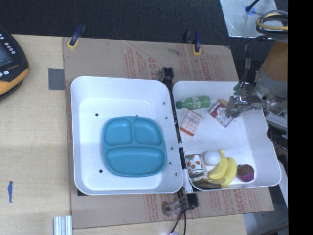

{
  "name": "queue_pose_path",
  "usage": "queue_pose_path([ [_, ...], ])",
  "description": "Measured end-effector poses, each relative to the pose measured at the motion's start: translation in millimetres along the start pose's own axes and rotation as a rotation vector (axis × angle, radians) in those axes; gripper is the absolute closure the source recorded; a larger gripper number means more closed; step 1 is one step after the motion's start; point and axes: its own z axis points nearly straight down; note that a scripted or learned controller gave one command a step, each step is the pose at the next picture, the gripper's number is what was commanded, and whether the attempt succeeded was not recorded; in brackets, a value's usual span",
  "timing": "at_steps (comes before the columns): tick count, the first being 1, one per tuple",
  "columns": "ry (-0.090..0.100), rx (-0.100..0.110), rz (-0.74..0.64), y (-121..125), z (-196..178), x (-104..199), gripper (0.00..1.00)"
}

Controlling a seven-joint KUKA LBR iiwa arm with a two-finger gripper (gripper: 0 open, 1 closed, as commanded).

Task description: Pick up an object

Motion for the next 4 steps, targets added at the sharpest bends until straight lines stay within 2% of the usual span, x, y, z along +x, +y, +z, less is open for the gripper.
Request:
queue_pose_path([
  [1, -0.002, 0.006, 0.002, 18, 8, 31, 1.0],
  [2, 0.001, 0.012, 0.0, -16, -2, 81, 1.0],
  [3, -0.005, 0.003, 0.011, 22, -21, 14, 1.0],
  [4, -0.002, 0.009, 0.004, 48, 14, 27, 1.0],
])
